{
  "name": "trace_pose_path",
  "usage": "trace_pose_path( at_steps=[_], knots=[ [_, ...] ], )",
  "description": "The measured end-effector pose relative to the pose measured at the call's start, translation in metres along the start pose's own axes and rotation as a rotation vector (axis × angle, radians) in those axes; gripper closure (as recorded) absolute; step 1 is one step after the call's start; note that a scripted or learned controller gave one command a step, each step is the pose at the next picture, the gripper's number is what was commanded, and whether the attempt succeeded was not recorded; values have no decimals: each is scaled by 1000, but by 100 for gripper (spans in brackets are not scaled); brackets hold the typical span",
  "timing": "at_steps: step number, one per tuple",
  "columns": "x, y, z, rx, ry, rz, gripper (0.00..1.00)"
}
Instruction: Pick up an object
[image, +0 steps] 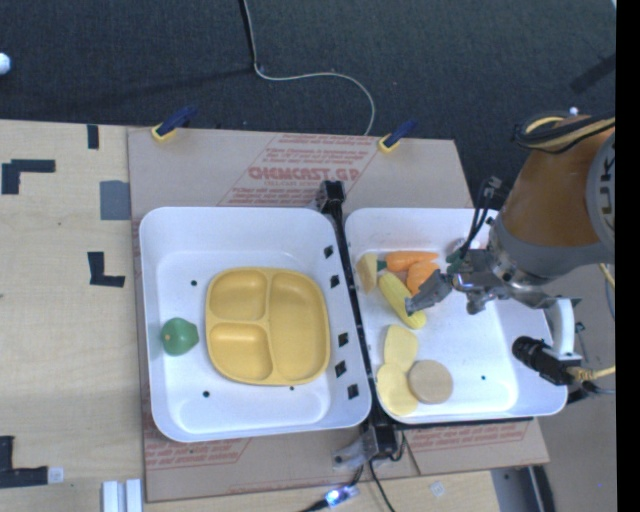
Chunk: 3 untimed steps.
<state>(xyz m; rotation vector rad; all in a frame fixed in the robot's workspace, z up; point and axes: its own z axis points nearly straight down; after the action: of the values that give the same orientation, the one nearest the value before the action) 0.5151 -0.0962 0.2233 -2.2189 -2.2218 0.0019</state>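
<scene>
Corn cob (397, 297), long axis diagonal, upper-left to lower-right, end effector (432, 292) beside

- The grey arm with the orange band (560, 190) runs off the picture's right edge, so its base is cut off.
- The dark two-finger gripper (432, 293) is blurred; its finger spacing cannot be told.
- It covers part of the yellow corn-like piece (399, 297) and orange carrot-like piece (414, 266) near the right white bin's (500, 402) left wall.
</scene>
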Motion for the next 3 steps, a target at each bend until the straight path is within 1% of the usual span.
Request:
trace_pose_path(
  at_steps=[1, 2, 3],
  knots=[
    [89, -18, 42, 6, 3, -8, 0],
    [130, -31, -217, -20, 3, -5, 0],
    [129, -31, -218, -1, -2, -2, 100]
  ],
)
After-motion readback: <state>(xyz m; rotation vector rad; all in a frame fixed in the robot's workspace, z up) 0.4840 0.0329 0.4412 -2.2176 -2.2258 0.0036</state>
